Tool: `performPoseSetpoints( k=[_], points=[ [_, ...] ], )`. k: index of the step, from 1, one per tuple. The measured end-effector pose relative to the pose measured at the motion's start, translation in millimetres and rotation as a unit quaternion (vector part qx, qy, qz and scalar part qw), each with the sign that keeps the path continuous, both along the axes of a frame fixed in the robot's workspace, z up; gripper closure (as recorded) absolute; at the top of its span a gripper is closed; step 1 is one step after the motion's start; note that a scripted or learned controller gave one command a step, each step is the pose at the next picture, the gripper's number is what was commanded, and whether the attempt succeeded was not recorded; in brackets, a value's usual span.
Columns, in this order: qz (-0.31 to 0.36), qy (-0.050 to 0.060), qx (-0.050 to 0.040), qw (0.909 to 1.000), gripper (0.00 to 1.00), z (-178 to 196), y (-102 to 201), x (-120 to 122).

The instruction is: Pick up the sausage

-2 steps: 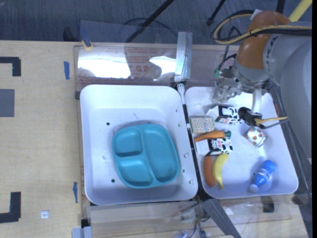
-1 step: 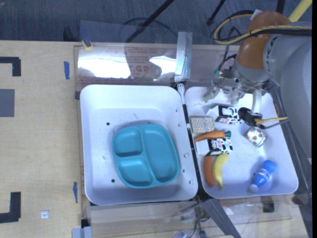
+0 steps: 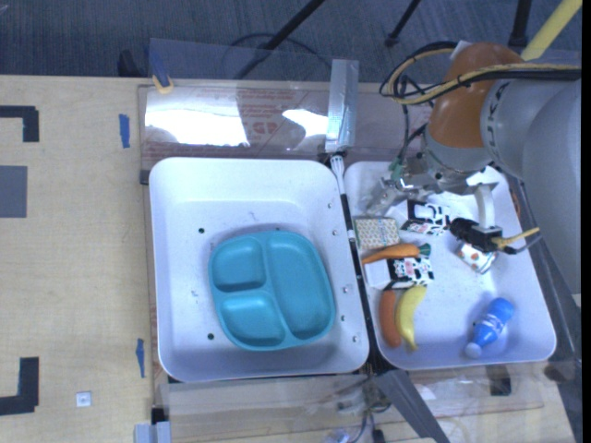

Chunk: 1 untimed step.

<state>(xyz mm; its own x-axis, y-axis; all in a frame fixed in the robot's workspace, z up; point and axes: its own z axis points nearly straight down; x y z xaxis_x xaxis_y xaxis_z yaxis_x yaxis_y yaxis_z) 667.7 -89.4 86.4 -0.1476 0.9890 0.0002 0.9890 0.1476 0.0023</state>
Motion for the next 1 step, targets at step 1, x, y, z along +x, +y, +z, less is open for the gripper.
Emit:
performPoseSetpoints(
  k=[1],
  points=[
    [0.000, 0.000, 0.0000, 1.0000, 0.00, 0.0, -0.3, 0.0]
  ],
)
